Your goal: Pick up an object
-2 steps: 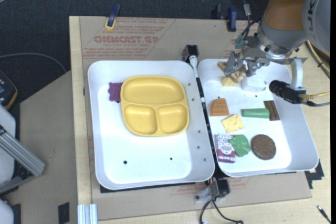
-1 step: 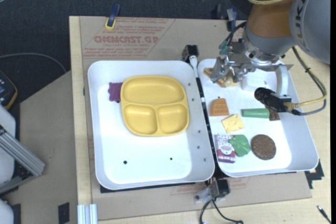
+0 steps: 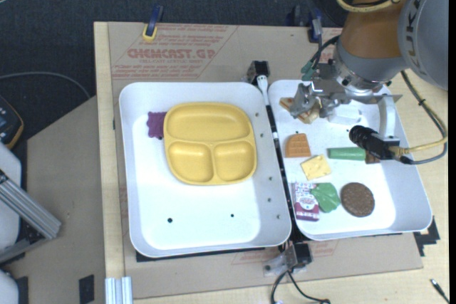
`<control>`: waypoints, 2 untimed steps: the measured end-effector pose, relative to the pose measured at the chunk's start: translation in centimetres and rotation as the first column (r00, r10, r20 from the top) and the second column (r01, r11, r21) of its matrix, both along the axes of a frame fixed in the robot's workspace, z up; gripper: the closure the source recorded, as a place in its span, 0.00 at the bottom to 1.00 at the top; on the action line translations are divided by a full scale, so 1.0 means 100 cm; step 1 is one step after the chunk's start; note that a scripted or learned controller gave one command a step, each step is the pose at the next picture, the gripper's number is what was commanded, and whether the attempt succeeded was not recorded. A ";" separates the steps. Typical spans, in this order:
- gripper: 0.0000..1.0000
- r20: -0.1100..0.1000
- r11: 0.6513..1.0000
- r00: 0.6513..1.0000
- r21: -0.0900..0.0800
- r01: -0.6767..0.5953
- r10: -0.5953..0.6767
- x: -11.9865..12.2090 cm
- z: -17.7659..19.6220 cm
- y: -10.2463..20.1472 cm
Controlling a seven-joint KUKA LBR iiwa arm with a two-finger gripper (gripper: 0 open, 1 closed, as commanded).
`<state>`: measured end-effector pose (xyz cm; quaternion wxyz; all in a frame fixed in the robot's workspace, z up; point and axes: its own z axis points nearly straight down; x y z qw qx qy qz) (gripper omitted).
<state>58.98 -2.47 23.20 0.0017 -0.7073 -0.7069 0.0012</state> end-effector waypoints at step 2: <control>1.00 0.005 1.000 1.000 -0.001 -0.001 0.001 0.010 -0.015 0.004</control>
